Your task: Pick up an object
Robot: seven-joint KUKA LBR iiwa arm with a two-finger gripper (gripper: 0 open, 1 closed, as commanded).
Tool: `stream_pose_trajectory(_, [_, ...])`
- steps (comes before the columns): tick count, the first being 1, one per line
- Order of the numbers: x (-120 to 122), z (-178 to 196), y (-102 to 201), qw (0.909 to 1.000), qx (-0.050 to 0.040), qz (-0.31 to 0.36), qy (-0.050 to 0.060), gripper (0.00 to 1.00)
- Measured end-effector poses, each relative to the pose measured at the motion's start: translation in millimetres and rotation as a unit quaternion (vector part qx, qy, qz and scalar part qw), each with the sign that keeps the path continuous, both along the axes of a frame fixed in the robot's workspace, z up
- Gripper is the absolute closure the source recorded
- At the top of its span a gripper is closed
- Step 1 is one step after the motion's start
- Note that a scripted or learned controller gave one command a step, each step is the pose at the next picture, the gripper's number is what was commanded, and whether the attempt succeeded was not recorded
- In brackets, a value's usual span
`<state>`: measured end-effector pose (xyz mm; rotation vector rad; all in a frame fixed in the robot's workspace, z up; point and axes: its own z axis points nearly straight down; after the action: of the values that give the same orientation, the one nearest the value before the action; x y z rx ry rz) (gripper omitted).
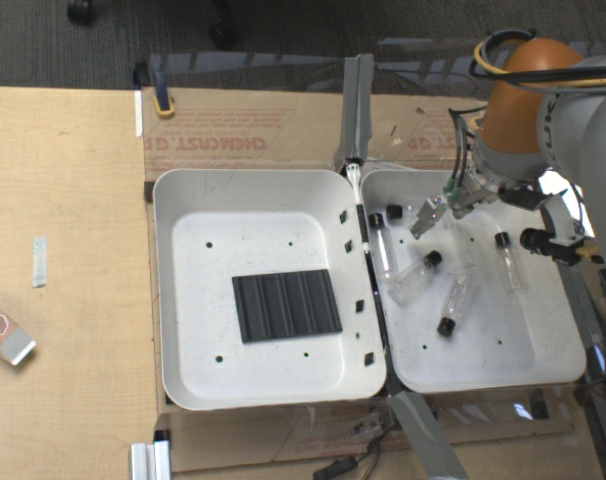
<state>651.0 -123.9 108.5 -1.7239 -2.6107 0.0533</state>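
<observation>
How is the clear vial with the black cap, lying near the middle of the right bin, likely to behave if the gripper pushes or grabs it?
The vial lies on its side and looks cylindrical, so a nudge would probably roll it. Its clear, smooth-looking wall may slip between the fingers. It looks small and likely light, so it could skid across the right bin.

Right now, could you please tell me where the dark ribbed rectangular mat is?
The dark ribbed rectangular mat lies flat mid-floor in the left white bin.

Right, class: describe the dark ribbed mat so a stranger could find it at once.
Start at the left bin, the one away from the arm. On its floor, just below the middle, lies the black ribbed mat. It is flat, rectangular and far bigger than the small clear vials in the right bin.
</observation>
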Motion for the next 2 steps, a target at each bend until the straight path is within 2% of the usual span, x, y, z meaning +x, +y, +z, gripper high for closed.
stream_pose_trajectory(1, [8, 116, -42, 0.9995, 0.01, 0.026, -0.015, 0.0])
stream_pose_trajectory(2, [8, 32, -25, 0.9979, 0.0112, 0.062, -0.014, 0.0])
